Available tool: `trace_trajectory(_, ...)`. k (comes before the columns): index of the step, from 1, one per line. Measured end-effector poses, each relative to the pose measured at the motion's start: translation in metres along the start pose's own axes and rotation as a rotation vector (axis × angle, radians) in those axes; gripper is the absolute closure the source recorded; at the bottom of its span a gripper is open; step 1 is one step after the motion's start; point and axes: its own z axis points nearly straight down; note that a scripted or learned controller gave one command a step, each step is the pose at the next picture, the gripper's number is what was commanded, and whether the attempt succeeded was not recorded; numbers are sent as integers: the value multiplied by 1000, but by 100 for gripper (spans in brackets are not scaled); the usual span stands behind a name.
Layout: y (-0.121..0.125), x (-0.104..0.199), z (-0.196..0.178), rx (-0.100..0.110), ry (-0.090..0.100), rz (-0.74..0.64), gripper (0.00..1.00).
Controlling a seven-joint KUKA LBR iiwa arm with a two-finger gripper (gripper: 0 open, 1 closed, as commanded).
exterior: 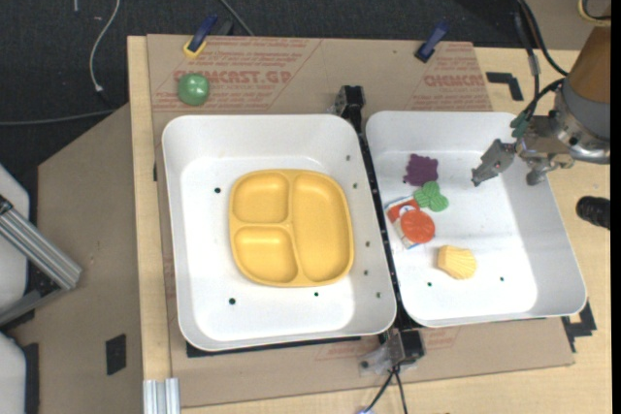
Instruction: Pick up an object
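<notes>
Dark carpet runs behind the counter [146,208], which carries a cardboard sheet and two white bins set edge to edge. Over the right bin [543,286] the fingers [512,166] hang spread apart with nothing between them, near the bin's far right side, the arm coming in from the right.

Four small toys sit bunched toward that bin's left wall: a purple piece [421,169] farthest back, a green piece [432,198] just in front of it and about touching it, a red piece [417,226] next, lying on a scrap of white card, and a yellow shell-shaped piece [456,262] nearest the front, a little apart from the rest. Bare white floor lies between the toys and the right rim.

Next door, the left bin [194,305] holds a yellow divided plate [291,228] in its middle, with clear margin all round. A green ball [194,89] rests on the cardboard beyond that bin's far left corner. Blue clips [201,36] pin the cardboard's far edge.
</notes>
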Motion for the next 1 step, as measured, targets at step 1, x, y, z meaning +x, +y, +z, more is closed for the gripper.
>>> trace_trajectory(1, 3, 0, -7, -13, -3, -3, 0)
